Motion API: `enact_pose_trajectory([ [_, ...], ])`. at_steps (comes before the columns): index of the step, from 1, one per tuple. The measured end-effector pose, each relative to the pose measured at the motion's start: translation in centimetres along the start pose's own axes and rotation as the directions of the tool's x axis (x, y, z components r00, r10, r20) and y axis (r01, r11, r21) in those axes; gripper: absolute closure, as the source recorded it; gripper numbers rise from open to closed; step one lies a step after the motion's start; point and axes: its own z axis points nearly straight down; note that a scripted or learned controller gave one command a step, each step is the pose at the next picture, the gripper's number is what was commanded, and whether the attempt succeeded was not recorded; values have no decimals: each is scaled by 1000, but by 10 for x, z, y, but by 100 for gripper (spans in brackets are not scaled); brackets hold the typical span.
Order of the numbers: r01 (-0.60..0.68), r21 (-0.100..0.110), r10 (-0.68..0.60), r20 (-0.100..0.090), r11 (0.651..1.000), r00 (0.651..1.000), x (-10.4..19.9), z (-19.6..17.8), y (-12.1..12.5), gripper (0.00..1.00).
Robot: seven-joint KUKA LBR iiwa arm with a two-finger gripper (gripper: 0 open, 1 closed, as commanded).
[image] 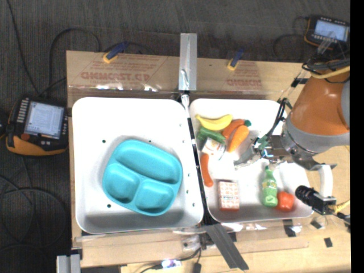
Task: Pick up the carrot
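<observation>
The small orange plastic toy carrot [238, 137] lies in the right white bin [250, 209], touching the yellow banana [214, 121]. It looks light, rigid, slick; grip mid-body. Whether the gripper [250, 155] is spread, I cannot tell.

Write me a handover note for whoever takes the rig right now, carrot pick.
Gripper: low in the right bin, just right of the carrot; finger state can't be read from this view, nothing seen between them.
Carrot: lies in the right bin's upper left, beside the banana, amid other toy food.
Left bin: holds the blue divided tray.
Done: arm is at the carrot.
Left: grasp and lift it; no lift shown yet.
</observation>
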Motion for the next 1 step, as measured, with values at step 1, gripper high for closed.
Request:
enact_pose_trajectory([
  [1,50,-2,-50,0,999,999,-7,33,81,0],
])
